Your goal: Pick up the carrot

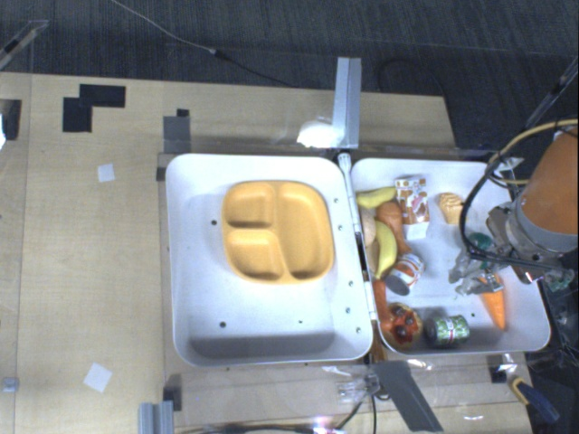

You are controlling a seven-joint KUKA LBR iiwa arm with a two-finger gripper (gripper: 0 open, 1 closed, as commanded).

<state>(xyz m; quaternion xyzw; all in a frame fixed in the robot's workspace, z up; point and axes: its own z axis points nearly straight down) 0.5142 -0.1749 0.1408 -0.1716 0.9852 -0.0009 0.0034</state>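
Carrot (494,306), orange and tapered, lying in the right bin (534,337) near its right wall, tip pointing toward the bin's near edge; its upper end sits directly under the gripper (477,277), so whether the fingers touch it cannot be told. Whether the fingers are open or closed also cannot be told, since the metal parts blur together above the carrot top. Arm (550,202) with its orange band entering from the right, above and behind the gripper, with black cables looping over the wrist. Left of the fingers: a small can (406,270) with a red and white label, lying on its side, apart from them. Below and left of the fingers: a green can (447,330) on its side, and beside it a dark red round fruit (402,324). Farther left: a yellow banana (384,247) along the bin's left wall. Up and left of the fingers: a small carton (412,198) and a pale bread-like piece (450,207). Left bin (194,242) holding a yellow divided plate (274,231), well apart from the gripper
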